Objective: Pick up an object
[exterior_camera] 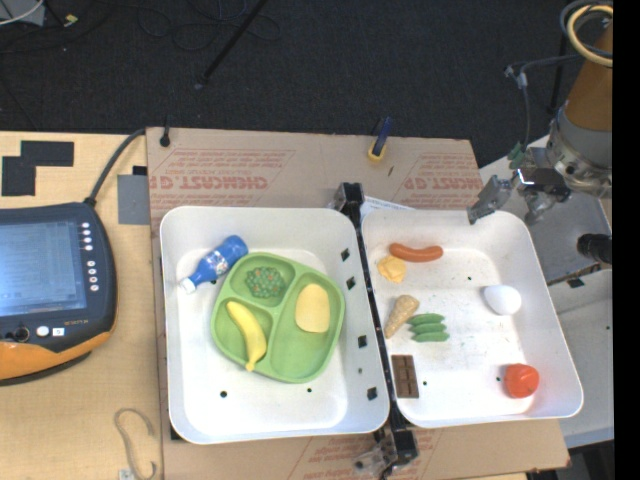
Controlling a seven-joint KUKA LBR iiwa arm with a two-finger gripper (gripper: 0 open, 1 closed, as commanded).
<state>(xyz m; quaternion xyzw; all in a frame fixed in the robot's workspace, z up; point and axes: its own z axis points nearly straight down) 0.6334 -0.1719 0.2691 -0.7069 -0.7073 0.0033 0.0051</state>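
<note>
Camera view showed the arm (585, 88) upright beyond the right bin's (545, 268) far right corner, gripper (520, 190) above that rim; its grip state I cannot tell.

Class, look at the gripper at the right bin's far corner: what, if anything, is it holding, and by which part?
Nothing. The gripper hangs above the right bin's far rim with no object between its fingers.

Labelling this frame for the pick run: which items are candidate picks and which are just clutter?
Candidates, in the bins:
- right bin: sausage, egg, tomato, pea pods, cone, chocolate bar
- left bin: blue bottle, green plate with banana

Clutter, outside the bins:
- teach pendant
- blue-and-yellow clamp
- cables
</note>
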